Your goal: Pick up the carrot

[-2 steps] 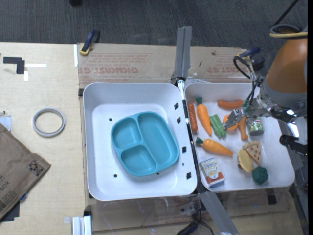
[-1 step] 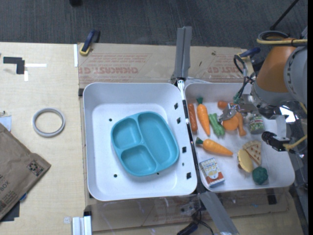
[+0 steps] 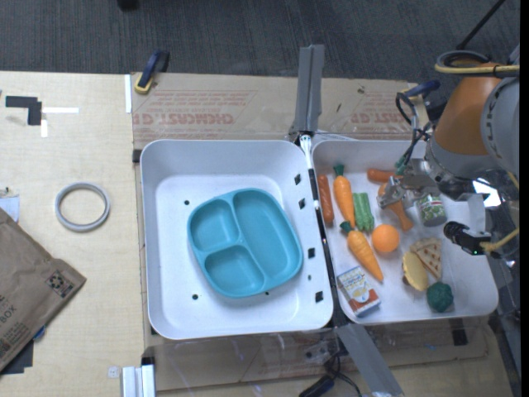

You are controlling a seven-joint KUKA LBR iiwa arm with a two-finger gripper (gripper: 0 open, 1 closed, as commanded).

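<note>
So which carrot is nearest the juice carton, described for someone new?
Look in the right bin, near its front-left corner where the juice carton lies. Just above it, the carrot lies slanted, left of the orange. It tapers and has a green top.

The pale wooden surface (image 3: 66, 147) fills the left and middle of the frame. Two shallow white bins sit on it side by side: the left bin (image 3: 161, 246) at centre, the right bin (image 3: 471, 300) at right. A roll of tape (image 3: 83, 206) lies at left, a brown cardboard box (image 3: 29, 292) at lower left, black tape marks (image 3: 25, 107) at upper left, and flattened cardboard (image 3: 223, 110) behind the bins
</note>
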